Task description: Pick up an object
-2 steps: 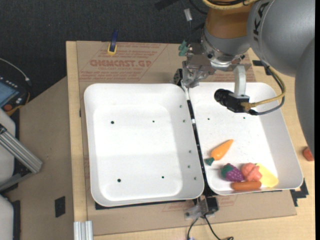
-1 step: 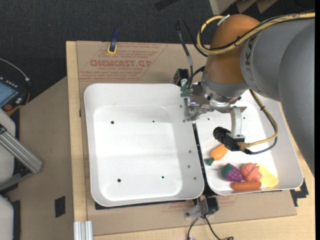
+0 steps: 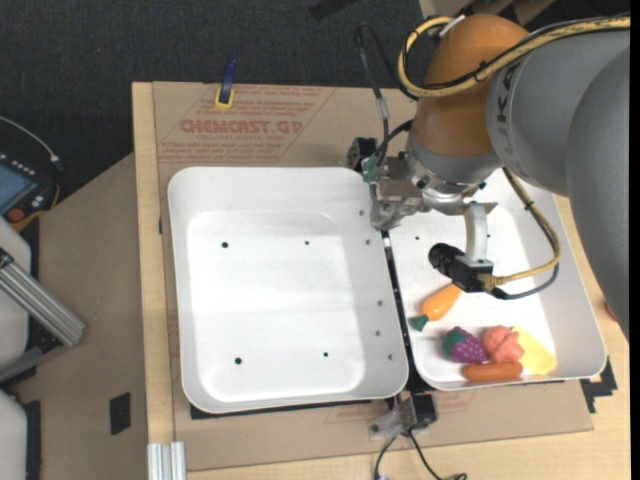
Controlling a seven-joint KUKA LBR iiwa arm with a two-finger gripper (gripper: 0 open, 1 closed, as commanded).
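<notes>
Grey and bulky, the arm point(image 3: 560, 98) fills the upper right, reaching in from that side and bending downward at the orange band point(image 3: 470, 53) above its wrist. The wrist points steeply down at the bench point(image 3: 240, 123). The tool point(image 3: 392, 206) hangs over the wall where the two bins meet, toward their far end. It is seen from above, half hidden by the wrist, so I cannot tell whether it is released or clenched, and nothing can be seen gripped in it. All the toys lie in the right bin point(image 3: 560, 313), toward its near corner and well apart from the tool. The carrot point(image 3: 442, 301) is closest to the tool, though still nearer the camera than it. It is orange with a green top, and lies aslant with the green end toward the dividing wall. Nearer the front rim is a tight cluster of four. The grapes point(image 3: 464, 345) are a purple bunch. A pink-red fruit point(image 3: 503, 342) sits just beside them on the right, and a yellow piece point(image 3: 537, 354) lies beyond that. A long orange-red piece point(image 3: 492, 372) lies crosswise in front of the other three, close to the rim. The left bin point(image 3: 270, 298) shows a white floor with a few small dark dots.
</notes>
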